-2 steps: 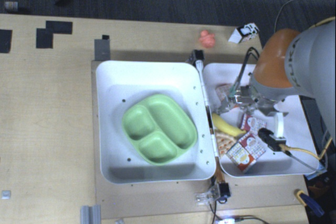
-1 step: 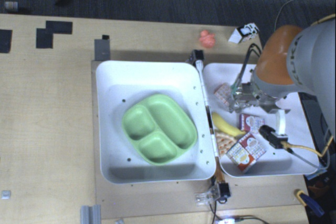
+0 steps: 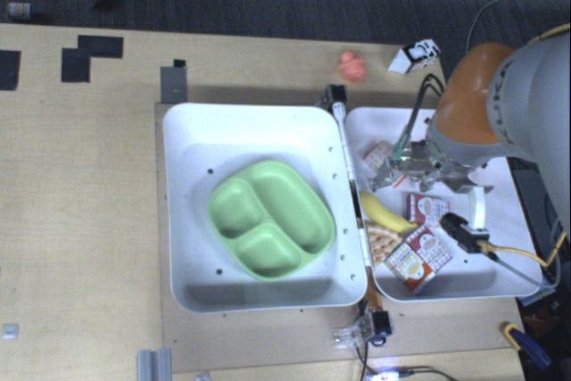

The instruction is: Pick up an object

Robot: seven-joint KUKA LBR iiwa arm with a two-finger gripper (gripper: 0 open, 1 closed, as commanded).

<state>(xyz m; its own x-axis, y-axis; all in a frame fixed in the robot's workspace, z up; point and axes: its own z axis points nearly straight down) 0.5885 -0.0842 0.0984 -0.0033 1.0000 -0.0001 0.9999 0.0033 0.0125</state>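
the arm [image 3: 500, 103], grey with its orange band, reaches into the right bin [image 3: 508, 281] from the right, and the fingers [image 3: 393, 169] sit low over that bin's upper left part. whether they are wide or narrow cannot be told, since the metal parts there blur together, and nothing is clearly seen between them. just beside the fingers, toward the bin's far left corner, lies a pale wrapped packet [image 3: 375, 158]. just below them lies a yellow banana [image 3: 385, 215], slanting across the bin. below the banana lies a waffle-patterned snack [image 3: 380, 241], and to the right of it a small red and white box [image 3: 426, 210] and a larger red carton [image 3: 417, 260] near the bin's front. well to the left of the fingers, the left bin [image 3: 187, 138] holds a green 3-part plate [image 3: 270, 217]. on the worktop [image 3: 80, 219] beyond the bins, above and left of the fingers, rests a small pink object [image 3: 352, 65].
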